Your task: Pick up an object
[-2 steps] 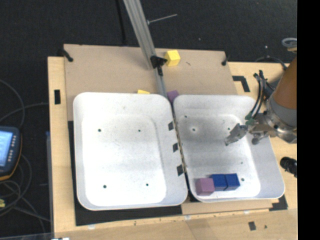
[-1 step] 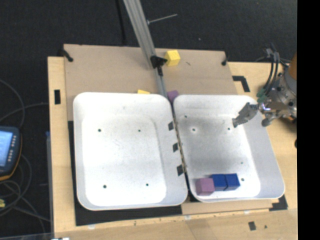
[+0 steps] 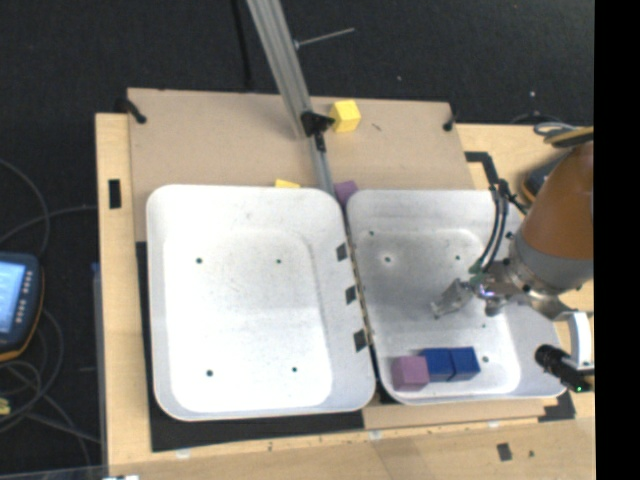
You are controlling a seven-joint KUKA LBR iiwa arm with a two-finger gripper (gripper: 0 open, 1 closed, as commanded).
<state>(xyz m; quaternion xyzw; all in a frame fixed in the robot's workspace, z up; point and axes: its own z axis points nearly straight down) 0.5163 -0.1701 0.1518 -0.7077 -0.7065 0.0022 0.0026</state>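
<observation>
grey arm (image 3: pixel 555 233) reaches leftward, claw (image 3: pixel 452 300) angled low.

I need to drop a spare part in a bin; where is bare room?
The left bin has a bare floor. The right bin is free at its back; its front holds the purple block, blue block and gripper.

From where I stand, nothing here can be read. The handheld screen (image 3: pixel 15 298) at the far left glows blue, but its contents are too blurred.
</observation>
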